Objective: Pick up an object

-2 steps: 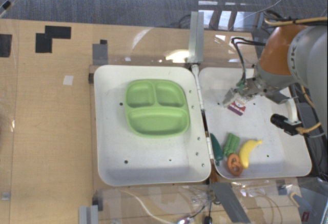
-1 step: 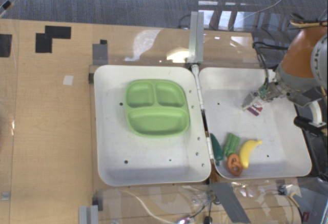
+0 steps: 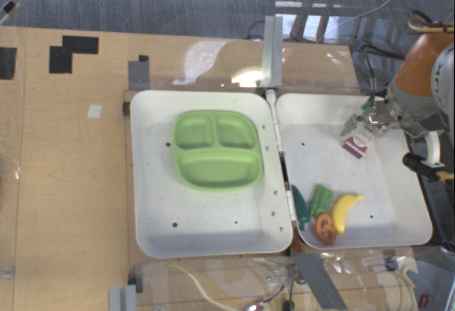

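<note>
A pale wooden counter [image 3: 64, 181] fills the left of the frame under a dark carpeted floor along the top, and it carries two shallow white bins side by side. The left bin [image 3: 153, 231] holds a green divided plate [image 3: 217, 149] lying flat at its centre. The right bin [image 3: 398, 224] holds a cluster near its lower left corner: a yellow banana [image 3: 345, 210], a green vegetable [image 3: 320, 199], a darker green piece [image 3: 300, 206] against the bin wall, and a small orange-red item [image 3: 325, 228] touching the banana's lower end.

The pincer [image 3: 364, 124] sits in the upper right of the frame over the right bin, with a small white and maroon packet [image 3: 355, 144] just beneath its tips. Whether the tips are spread or pinching the packet is something I cannot tell; the metal parts blur together there.

The packet looks thin and flat, its long axis running from upper right to lower left, the maroon edge pointing to the lower left. The risk, as I judge it, is that a flat packet offers little to bite, so the tips may skate over it or catch only a corner and let it drop on lifting.
</note>
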Controlling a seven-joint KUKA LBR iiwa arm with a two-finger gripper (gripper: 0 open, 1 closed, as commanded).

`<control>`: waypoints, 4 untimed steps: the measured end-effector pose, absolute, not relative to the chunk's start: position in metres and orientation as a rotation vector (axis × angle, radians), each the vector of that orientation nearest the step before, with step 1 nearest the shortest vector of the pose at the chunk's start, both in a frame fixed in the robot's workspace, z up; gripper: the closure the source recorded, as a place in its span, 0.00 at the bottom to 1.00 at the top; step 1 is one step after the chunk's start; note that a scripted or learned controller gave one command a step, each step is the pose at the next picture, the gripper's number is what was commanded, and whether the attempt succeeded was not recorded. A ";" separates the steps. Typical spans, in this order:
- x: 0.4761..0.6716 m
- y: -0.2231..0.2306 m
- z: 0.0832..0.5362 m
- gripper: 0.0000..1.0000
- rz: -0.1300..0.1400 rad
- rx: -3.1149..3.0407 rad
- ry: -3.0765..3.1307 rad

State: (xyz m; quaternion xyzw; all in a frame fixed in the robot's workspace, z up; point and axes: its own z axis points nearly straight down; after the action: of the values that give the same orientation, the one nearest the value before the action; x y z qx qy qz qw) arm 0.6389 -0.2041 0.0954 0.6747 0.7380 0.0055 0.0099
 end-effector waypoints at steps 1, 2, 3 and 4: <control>0.636 -0.204 0.096 0.00 0.016 2.048 2.351; 0.635 -0.205 0.096 0.00 0.014 2.012 2.381; 0.628 -0.204 0.096 0.00 0.019 2.053 2.344; 0.619 -0.204 0.089 0.00 0.012 2.201 2.228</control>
State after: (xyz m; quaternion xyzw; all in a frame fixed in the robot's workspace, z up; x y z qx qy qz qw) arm 0.6186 -0.2043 0.0895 0.7028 0.7114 0.0037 0.0050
